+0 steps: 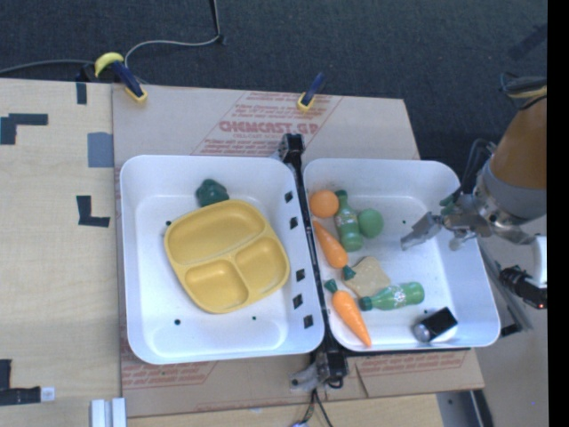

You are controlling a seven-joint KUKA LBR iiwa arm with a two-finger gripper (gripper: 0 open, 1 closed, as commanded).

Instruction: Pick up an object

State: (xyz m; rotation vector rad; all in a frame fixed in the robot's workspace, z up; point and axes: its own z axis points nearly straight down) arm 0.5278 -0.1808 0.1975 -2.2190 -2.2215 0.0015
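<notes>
Arm: grey with an orange band (523, 145), coming in from the right side over the right bin.
Jaws (433, 227): hanging above the right part of the right bin. One grey finger (420, 232) sticks out to the left and down. I cannot tell if the jaws are wide or narrow. Nothing is seen between them.
Right bin (391, 169): white and shallow, under the jaws.
Green ball (370, 222): just left of the jaws, the nearest toy to them.
Upright green bottle (348, 227): left of the jaws, touching the green ball's left side.
Orange ball (324, 204): farther left of the jaws, up by the bin's middle wall.
Upper carrot (331, 245): left of the jaws and a bit lower, lying slanted.
Tan sandwich piece (371, 277): below and left of the jaws.
Lying green bottle (395, 297): below the jaws, a little left, resting on its side next to the sandwich piece.
Lower carrot (350, 318): far below and left of the jaws.
Black and silver thing (435, 326): straight below the jaws, near the front edge of the bin.
Left bin (142, 265): well left of the jaws, touching the right bin.
Yellow tray (226, 254): far left of the jaws, in the left bin, with three parts.
Dark green toy (212, 192): far left of the jaws, just beside the tray's top edge.
Tabletop (53, 265): light wood with brown cardboard (258, 127) under both bins.
</notes>
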